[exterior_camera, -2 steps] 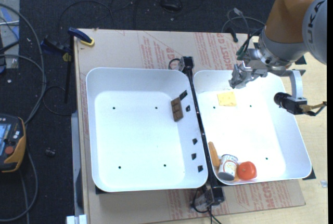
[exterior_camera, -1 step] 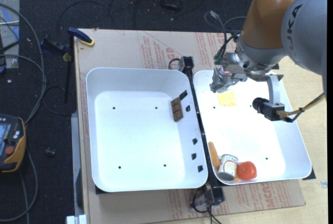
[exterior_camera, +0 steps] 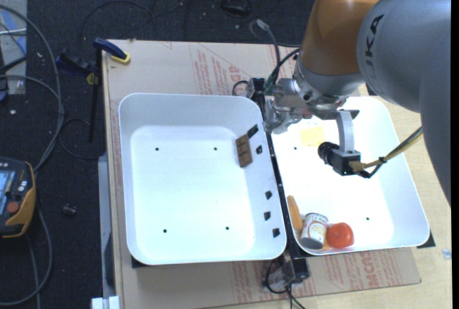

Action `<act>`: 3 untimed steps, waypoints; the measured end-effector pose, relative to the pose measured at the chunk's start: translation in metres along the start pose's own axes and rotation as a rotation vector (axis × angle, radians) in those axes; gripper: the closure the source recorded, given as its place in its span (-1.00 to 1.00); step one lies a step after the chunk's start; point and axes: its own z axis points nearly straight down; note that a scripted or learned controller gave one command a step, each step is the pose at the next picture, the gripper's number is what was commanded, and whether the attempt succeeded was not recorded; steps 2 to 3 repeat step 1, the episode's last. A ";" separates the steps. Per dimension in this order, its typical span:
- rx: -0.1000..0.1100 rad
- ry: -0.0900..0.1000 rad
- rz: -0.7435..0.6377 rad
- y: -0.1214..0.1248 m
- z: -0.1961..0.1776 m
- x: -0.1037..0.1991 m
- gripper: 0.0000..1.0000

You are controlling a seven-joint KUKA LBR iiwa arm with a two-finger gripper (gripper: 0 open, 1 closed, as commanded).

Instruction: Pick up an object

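Note:
The right bin [exterior_camera: 401, 178] holds a flat yellow piece [exterior_camera: 313, 135] near its far left, with an orange stick [exterior_camera: 294, 211], a small can [exterior_camera: 313, 228] and a red ball-like item [exterior_camera: 341, 234] at its near edge. A brown chocolate bar [exterior_camera: 245, 149] leans on the right wall of the left bin [exterior_camera: 186, 178]. My gripper [exterior_camera: 285, 115] hangs low over the far-left corner of the right bin, just left of the yellow piece. The wrist hides much of it.
A black fitting with a cable [exterior_camera: 340, 158] hangs from the arm over the middle of the right bin. Small black marks [exterior_camera: 269, 214] dot the left bin's right wall. Cables and a yellow-handled clamp [exterior_camera: 111, 51] lie beyond the board.

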 end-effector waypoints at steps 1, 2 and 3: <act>0.001 -0.001 0.001 -0.028 0.007 0.046 1.00; 0.001 -0.001 0.001 -0.028 0.007 0.046 1.00; 0.001 -0.001 0.001 -0.028 0.007 0.046 1.00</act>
